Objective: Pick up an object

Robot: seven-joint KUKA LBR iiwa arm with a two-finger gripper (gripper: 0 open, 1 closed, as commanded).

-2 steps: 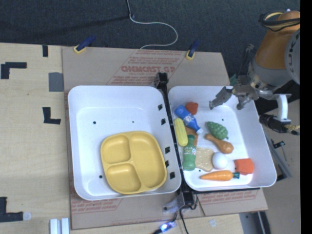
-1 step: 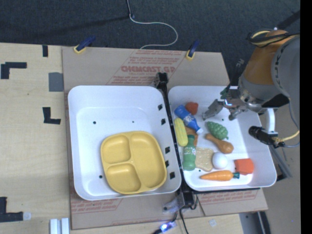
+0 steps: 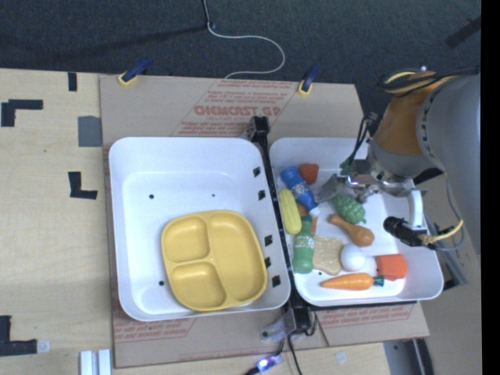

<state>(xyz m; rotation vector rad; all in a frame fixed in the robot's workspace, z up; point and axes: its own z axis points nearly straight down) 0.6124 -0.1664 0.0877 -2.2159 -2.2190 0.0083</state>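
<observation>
Arm positioning over right bin (image 3: 426,283).
Gripper (image 3: 341,187) is hovering beside the green toy (image 3: 349,208); finger state cannot be determined.

A printed cardboard sheet (image 3: 226,108) lies flat on the wooden bench (image 3: 47,233). Two blue-and-yellow clamps (image 3: 134,71) (image 3: 308,78) grip the sheet's far edge, one at each corner. A thin white cable (image 3: 242,41) loops over the dark carpet (image 3: 94,14) beyond that edge. Black tape marks (image 3: 78,184) sit left of the sheet. On the sheet's left half rests a white bin (image 3: 125,209) holding a yellow divided plate (image 3: 212,258).
</observation>
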